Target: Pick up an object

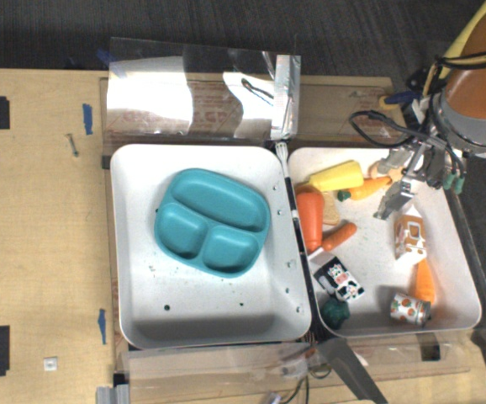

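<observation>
Overhead, the tool [401, 188] hangs over the right bin [466, 251] near a small orange carrot [369, 189], probably lining up a pick; its opening is unclear.

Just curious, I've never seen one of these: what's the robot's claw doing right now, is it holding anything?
Gripper: over the right bin, near the yellow toy; open or closed cannot be told, and nothing is visibly held.
</observation>
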You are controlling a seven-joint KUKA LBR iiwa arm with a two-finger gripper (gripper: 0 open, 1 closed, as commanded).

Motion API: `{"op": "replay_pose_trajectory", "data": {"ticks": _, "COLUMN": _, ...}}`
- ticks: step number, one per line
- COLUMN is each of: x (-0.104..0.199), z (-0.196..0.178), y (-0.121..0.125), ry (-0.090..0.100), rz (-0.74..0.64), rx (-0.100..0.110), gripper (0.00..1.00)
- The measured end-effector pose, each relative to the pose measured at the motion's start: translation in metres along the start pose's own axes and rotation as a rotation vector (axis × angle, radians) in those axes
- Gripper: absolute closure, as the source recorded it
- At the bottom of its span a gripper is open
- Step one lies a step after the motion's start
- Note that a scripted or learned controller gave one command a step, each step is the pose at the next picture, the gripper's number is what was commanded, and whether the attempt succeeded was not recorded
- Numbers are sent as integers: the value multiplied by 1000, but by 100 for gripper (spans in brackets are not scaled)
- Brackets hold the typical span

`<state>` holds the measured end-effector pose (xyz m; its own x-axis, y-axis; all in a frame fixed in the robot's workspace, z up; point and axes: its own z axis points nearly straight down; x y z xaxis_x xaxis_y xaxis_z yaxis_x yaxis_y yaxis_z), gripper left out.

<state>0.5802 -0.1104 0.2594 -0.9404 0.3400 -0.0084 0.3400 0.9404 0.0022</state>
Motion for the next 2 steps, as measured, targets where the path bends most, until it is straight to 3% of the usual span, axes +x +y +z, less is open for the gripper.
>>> {"op": "replay_pose_trajectory", "data": {"ticks": 1, "x": 3, "z": 108, "y": -73, "ry": 13, "rz": 131, "rx": 4, "gripper": 0}}
{"op": "replay_pose_trajectory", "data": {"ticks": 2, "x": 47, "z": 162, "y": -129, "ry": -8, "rz": -115, "rx": 0, "gripper": 0}}
